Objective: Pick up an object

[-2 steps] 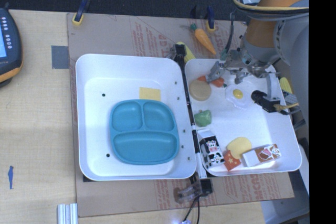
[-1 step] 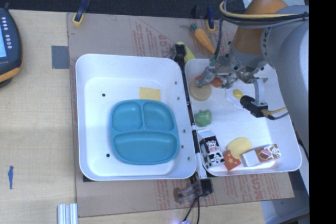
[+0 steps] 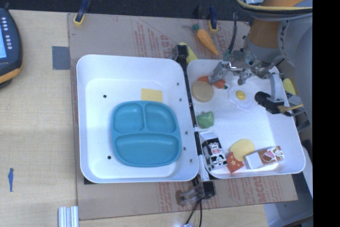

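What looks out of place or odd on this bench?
A toy carrot lies on the cardboard outside both bins, beyond the right bin. The left bin has a blue divided plate and a yellow square, both flat.

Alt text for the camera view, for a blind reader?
The end effector hangs over the right bin's far end, above a red toy and a tan disc. The left bin holds a blue divided plate and a yellow square.
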`<move>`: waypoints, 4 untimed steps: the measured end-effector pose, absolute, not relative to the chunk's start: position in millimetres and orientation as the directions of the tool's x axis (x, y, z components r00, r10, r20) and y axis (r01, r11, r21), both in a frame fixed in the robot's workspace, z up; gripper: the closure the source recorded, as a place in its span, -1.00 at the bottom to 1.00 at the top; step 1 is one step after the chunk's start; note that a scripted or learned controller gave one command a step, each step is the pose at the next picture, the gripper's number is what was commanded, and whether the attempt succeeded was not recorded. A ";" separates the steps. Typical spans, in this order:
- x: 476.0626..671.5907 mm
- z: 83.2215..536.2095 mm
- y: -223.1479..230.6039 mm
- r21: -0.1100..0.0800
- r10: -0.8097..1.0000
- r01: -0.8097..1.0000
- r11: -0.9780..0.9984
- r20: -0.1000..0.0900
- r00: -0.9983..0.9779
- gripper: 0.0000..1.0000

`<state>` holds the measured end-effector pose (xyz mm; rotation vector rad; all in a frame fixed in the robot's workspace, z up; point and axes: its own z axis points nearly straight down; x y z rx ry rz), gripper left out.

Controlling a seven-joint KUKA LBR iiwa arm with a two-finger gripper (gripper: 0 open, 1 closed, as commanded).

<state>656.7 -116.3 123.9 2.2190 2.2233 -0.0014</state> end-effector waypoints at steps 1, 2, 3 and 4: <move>560.0 89.5 -98.2 -0.013 1.000 1.000 0.002 0.002 -0.002 -1.00; 625.3 92.5 -97.6 0.002 1.000 1.000 0.006 -0.001 -0.006 -1.00; 657.1 92.3 -108.5 -0.006 1.000 1.000 0.006 0.001 -0.006 -1.00; 656.6 103.1 -108.7 -0.006 1.000 1.000 0.009 0.000 -0.009 1.00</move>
